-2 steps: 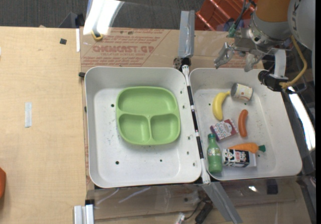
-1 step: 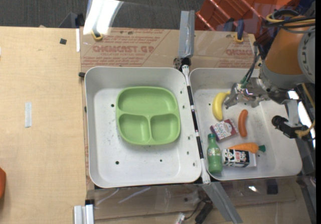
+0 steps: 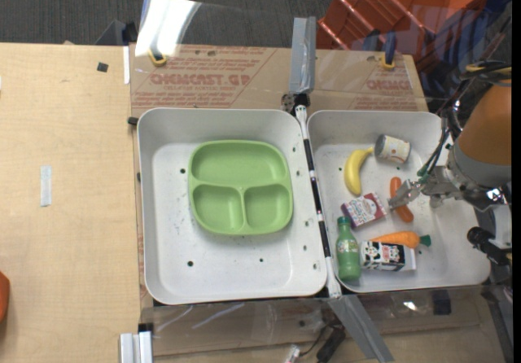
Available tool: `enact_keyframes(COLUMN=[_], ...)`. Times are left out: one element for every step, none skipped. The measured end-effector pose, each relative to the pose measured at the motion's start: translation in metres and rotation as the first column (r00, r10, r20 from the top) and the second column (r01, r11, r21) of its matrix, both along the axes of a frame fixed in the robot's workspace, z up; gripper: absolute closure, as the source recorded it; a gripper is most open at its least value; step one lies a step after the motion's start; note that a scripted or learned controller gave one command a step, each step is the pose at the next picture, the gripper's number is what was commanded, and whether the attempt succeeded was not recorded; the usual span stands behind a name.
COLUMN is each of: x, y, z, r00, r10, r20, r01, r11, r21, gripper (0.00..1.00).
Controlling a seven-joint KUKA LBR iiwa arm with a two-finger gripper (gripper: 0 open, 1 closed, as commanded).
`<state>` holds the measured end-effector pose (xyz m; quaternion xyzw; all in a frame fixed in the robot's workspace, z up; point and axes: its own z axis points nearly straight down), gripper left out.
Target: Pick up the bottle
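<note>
Clutter fills the right white bin [image 3: 456,276]: one green plastic bottle [image 3: 348,250] lies along its left wall near the front corner, just beside one black-and-white milk carton [image 3: 388,255], with one orange carrot [image 3: 398,238] touching the carton's top. One small purple-and-white carton [image 3: 363,210] and one yellow banana [image 3: 354,171] sit behind the bottle; one pale can [image 3: 392,147] lies near the back edge. The gripper [image 3: 404,195] hovers over a small orange-red piece [image 3: 399,198], well apart from the bottle; its opening is unclear. One green divided plate [image 3: 241,186] occupies the left bin [image 3: 163,272].
</note>
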<state>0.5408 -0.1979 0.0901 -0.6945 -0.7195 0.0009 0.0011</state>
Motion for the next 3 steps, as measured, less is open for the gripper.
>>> enact_keyframes(x=[0.0860,0.0863,0.0863], y=[-0.0078,-0.0079,-0.0078], z=[0.0009,0.0096,0.0096], r00=[1.000,0.999,0.999], r10=[0.030,0.032,0.032], r20=[0.002,0.002,0.002], r01=[-0.030,-0.032,-0.032], r11=[1.000,0.999,0.999], r21=[-0.001,-0.002,-0.002], gripper=[0.00,1.00,0.00])
